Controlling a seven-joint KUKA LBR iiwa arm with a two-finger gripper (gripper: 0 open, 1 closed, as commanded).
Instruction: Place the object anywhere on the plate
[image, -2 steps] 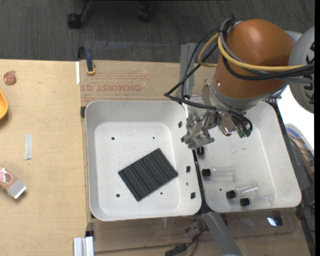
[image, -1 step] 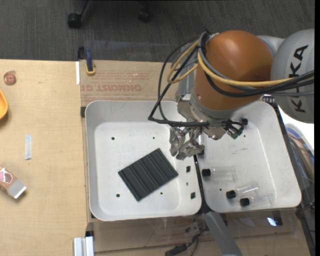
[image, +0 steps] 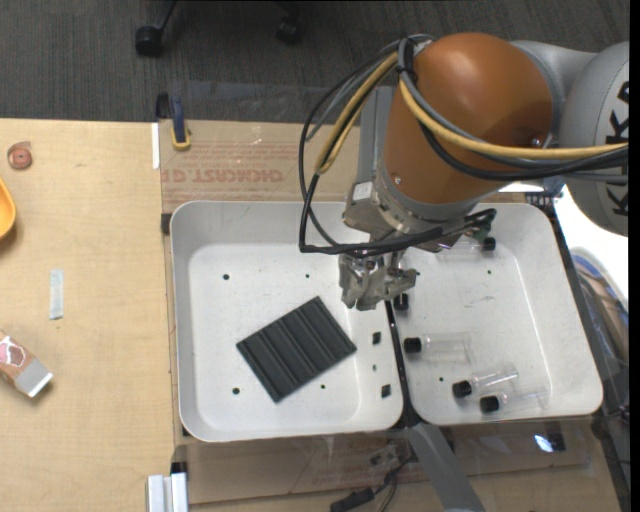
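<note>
We cannot tell whether the gripper (image: 375, 287) is parted or closed, or whether it has hold of anything; its tip blurs into shadow over the rim between the two bins. The dark ribbed plate (image: 297, 348) lies flat in the left bin (image: 210, 320), at 8 o'clock from the gripper. At 4 o'clock, in the right bin (image: 530, 310), lie clear vials (image: 445, 346) with black caps, hard to count. The orange wrist band (image: 470, 110) hides the bins' far rims at 12 o'clock.
</note>
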